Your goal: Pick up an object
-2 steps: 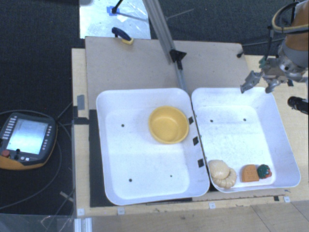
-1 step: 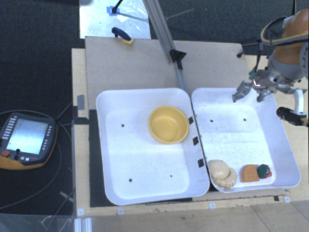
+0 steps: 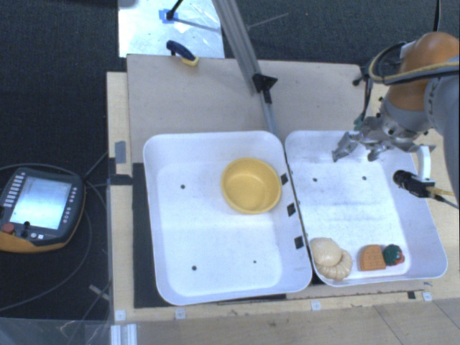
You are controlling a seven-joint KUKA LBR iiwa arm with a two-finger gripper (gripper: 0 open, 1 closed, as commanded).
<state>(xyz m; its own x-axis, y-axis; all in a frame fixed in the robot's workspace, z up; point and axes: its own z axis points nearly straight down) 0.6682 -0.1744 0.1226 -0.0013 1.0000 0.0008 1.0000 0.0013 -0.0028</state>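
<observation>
- Your hand (image 3: 352,148) hung over the far end of the right bin (image 3: 359,192), fingers spread apart, gripping nothing.
- The candidates lay well apart from it: a cream pastry (image 3: 330,257) and an orange toy (image 3: 379,256) huddled in the near corner.
- A yellow bowl (image 3: 251,185) sat in the left bin (image 3: 172,221).

Right bin (image 3: 359,192): centre floor unobstructed; obstacles grouped at lower edge. Left bin (image 3: 187,228): yellow bowl (image 3: 251,185) occupies upper right; remainder unobstructed.

No legible text, labels or numbers; teach pendant (image 3: 37,207) screen glows, its contents too small to read.
</observation>
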